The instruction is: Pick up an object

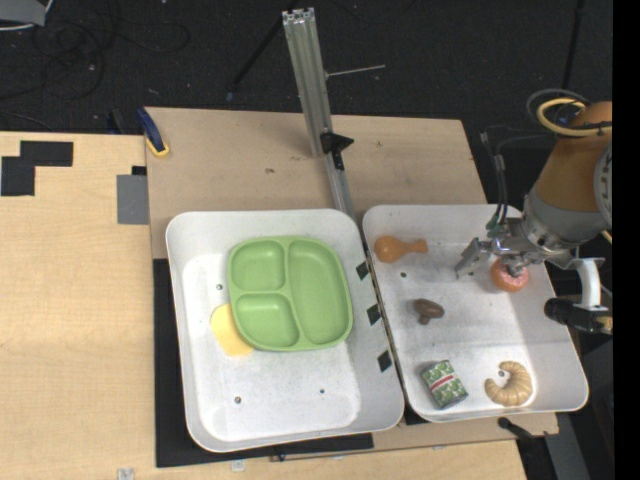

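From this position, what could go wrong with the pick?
The pincer is over the pink piece near the right bin's wall, so a finger may hit the wall. The piece looks small and round, so it may slip out.

Setting: robotics lab.
You face a plywood table (400, 148) bearing two white bins (200, 388), an aluminium mast (310, 88), and cabled dark flooring (150, 38).
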Action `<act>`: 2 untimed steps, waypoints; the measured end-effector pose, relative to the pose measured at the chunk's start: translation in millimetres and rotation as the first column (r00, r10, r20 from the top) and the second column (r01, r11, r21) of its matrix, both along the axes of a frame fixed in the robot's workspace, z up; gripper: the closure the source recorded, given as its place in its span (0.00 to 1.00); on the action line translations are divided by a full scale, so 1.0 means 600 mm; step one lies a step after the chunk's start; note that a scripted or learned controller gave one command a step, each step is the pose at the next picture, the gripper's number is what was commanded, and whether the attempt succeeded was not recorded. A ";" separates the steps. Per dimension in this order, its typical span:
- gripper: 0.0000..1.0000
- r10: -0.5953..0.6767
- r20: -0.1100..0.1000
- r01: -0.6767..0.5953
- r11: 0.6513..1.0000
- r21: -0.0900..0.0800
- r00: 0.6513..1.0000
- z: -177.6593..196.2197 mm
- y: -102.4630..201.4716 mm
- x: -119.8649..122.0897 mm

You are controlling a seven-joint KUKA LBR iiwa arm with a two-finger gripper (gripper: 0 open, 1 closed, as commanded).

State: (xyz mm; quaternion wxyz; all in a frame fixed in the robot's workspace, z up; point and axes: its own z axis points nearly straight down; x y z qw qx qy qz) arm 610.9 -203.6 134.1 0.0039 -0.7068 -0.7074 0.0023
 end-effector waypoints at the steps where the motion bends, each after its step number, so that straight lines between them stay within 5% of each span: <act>1: 0.00 0.003 0.013 -0.003 1.000 0.001 1.000 -0.052 0.006 0.005; 2: 1.00 0.002 0.009 -0.002 1.000 0.000 1.000 -0.041 0.003 0.003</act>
